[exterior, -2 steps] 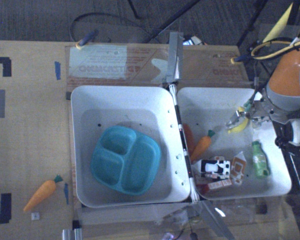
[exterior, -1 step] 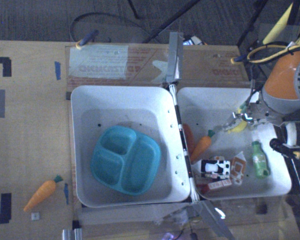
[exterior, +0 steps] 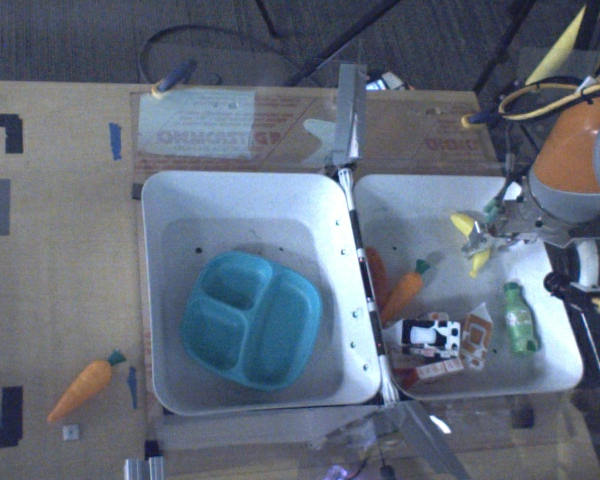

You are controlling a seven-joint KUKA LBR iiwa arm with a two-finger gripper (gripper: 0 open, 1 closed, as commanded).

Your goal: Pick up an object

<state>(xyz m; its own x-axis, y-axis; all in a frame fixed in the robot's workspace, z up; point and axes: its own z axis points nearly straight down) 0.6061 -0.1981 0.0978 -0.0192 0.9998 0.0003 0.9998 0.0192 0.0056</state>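
Claw (exterior: 487, 230) at right of frame grips yellow banana toy (exterior: 469, 235): light, stiff, slippery plastic; hold best across its middle.

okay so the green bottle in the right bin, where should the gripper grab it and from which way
Probably across the middle of the green bottle's body, coming straight down from above. It lies on its side on the right bin's floor, cap pointing away toward the far wall, so fingers closing across its narrow width should fit. Bare floor shows on both long sides, with the bin wall fairly near on the right.
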